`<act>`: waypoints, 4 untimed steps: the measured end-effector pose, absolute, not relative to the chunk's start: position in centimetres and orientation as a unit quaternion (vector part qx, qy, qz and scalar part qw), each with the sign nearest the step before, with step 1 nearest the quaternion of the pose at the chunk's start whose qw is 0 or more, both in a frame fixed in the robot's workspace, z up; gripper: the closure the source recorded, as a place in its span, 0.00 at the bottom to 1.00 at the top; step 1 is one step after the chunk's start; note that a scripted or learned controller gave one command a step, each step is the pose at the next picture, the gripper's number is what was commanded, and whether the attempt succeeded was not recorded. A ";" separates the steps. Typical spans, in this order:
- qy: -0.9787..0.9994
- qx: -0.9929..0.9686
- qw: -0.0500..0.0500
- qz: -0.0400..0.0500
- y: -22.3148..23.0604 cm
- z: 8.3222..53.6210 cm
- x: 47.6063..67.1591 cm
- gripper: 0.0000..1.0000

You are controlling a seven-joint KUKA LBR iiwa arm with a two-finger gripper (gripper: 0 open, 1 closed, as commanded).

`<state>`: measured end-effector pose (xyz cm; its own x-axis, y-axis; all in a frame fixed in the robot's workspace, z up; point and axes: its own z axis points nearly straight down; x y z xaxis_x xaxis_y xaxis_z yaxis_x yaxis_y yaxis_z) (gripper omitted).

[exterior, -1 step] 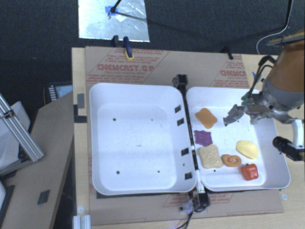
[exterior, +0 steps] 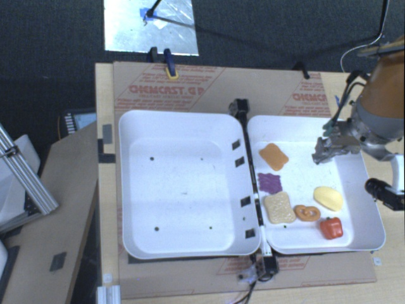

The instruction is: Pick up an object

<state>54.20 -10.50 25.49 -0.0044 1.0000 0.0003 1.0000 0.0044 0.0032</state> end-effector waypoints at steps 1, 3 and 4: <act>0.711 0.703 0.005 0.006 -4.0 37.8 54.2 1.00; 0.710 0.704 0.003 0.004 5.2 40.3 51.6 1.00; 0.709 0.705 0.000 0.001 7.3 40.2 48.9 1.00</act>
<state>48.87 7.31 40.24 -0.0065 1.0000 0.0011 1.0000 0.0065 0.0018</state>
